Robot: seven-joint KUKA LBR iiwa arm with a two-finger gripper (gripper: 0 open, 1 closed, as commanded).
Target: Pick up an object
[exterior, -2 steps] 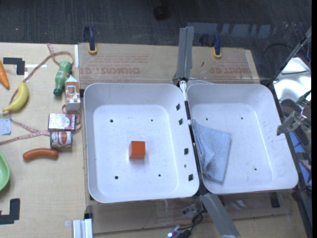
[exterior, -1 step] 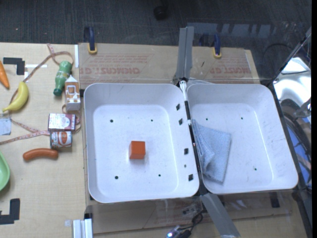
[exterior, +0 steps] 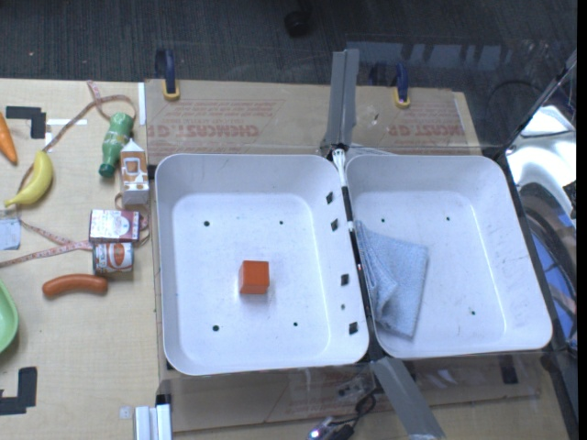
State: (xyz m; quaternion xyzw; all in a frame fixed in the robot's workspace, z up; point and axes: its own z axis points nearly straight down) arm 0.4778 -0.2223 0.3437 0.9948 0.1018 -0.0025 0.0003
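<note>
Camera view gives us an orange block [exterior: 254,277] lying near the middle of the left bin [exterior: 183,337], squarish, with no clear long axis. A grey cloth [exterior: 394,278] lies crumpled just across the divider, to the block's right. Since our arm reaches in from the right, we judge it must cross the cloth's bin to the block. We cannot tell the gripper's state.

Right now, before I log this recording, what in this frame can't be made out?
- Grey cloth in the right bin: crumpled, so anything beneath its folds is hidden.
- Orange block in the left bin: its underside and far faces are out of sight.
- Small boxes and can left of the bins: labels too small to read.
- Green dish: cut off by the left edge.
- Robot arm: cut off by the right edge.
</note>
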